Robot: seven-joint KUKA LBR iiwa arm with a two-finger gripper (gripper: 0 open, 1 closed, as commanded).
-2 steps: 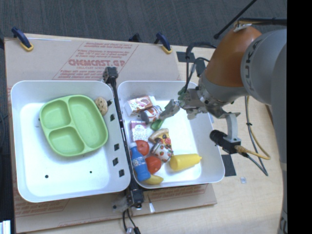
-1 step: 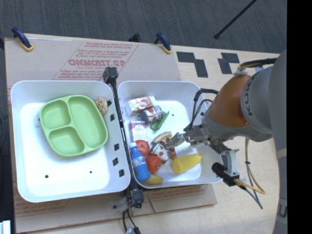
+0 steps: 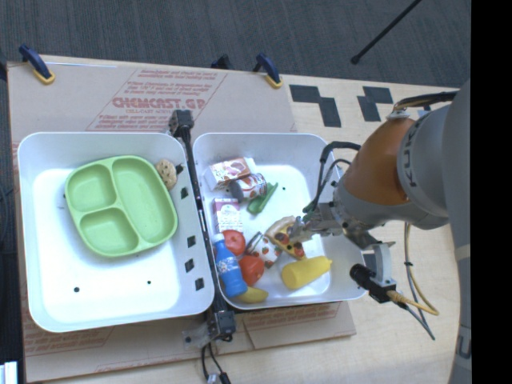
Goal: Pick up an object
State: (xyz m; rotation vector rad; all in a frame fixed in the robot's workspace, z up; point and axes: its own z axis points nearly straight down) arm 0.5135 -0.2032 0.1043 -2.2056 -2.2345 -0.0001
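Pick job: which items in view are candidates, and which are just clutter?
In play:
- tool, low in the right bin
- slice-shaped toy at its tip
- yellow piece
- red pieces
- blue bottle
- green pepper-like piece
- printed packets

Lying about:
- green divided plate in the left bin
- cookie beside it
- blue clamps
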